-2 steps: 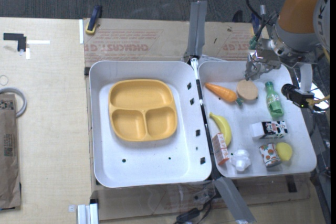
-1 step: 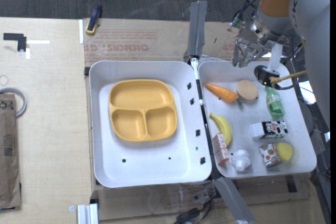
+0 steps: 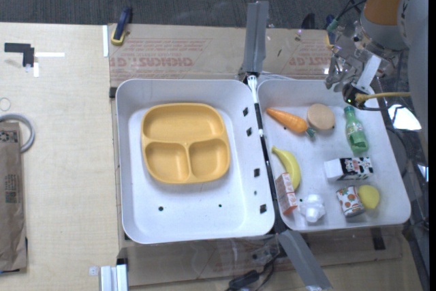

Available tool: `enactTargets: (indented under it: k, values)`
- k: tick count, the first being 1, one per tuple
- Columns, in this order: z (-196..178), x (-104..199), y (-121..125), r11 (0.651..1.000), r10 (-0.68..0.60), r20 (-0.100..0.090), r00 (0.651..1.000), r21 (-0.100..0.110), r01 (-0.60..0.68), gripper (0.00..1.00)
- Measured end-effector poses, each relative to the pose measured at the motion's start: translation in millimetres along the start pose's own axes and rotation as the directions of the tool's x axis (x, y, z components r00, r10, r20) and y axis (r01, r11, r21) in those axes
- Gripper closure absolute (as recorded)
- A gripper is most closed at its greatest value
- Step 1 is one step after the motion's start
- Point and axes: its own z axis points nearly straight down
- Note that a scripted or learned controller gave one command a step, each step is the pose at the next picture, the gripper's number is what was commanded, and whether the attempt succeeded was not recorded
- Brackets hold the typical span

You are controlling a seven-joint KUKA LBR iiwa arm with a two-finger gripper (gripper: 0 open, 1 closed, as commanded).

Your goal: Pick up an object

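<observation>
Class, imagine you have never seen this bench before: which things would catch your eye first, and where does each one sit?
The yellow divided tray stands out most, lying alone in the middle of the left bin. Next comes the clutter of toy food in the right bin, led by the orange carrot near its back left, the banana below it and the green bottle to the right. The arm's hand hangs above that bin's back right corner.

Tray (image 3: 184,142) in left bin (image 3: 129,167); carrot (image 3: 287,120), banana (image 3: 288,165), perhaps cartons, in right bin (image 3: 398,174).
</observation>
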Motion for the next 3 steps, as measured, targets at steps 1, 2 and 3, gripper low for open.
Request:
enactTargets:
  k: [1, 2, 3]
  values:
    - [-32, 29, -19, 0.972, 0.233, 0.0, 0.972, 0.0, -0.233, 1.0]
    - [-26, 32, -38, 0.832, 0.554, 0.002, 0.832, 0.002, -0.554, 1.0]
    - [-31, 31, -30, 0.709, 0.706, -0.001, 0.709, 0.002, -0.706, 1.0]
